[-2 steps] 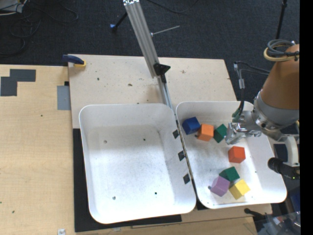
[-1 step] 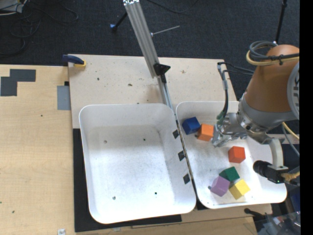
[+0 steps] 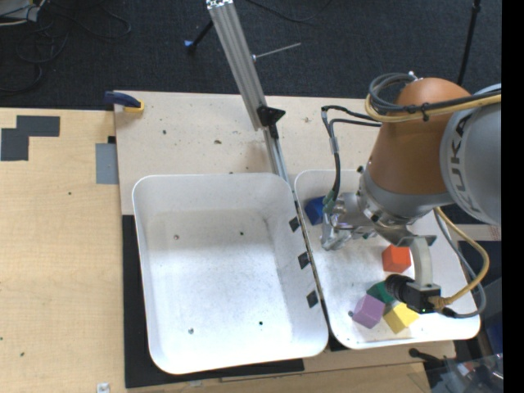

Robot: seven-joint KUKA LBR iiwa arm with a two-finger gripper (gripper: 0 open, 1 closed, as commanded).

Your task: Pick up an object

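Note:
My gripper [image 3: 331,234] hangs low in the right bin [image 3: 348,330], near its left wall. A blue block [image 3: 314,210] lies just up and left of the gripper, close to the bin's back left corner. An orange block [image 3: 396,259] sits to the gripper's right. At the bin's front lie a purple block [image 3: 368,310], a yellow block [image 3: 400,317] and a green block [image 3: 381,292], bunched together. The wrist and cables hide the fingertips.
The left bin [image 3: 217,268] stands beside the right one, with black clips along the shared wall. A slanted aluminium bar [image 3: 246,76] rises behind the bins. The arm's orange band and grey body cover the right bin's back right part.

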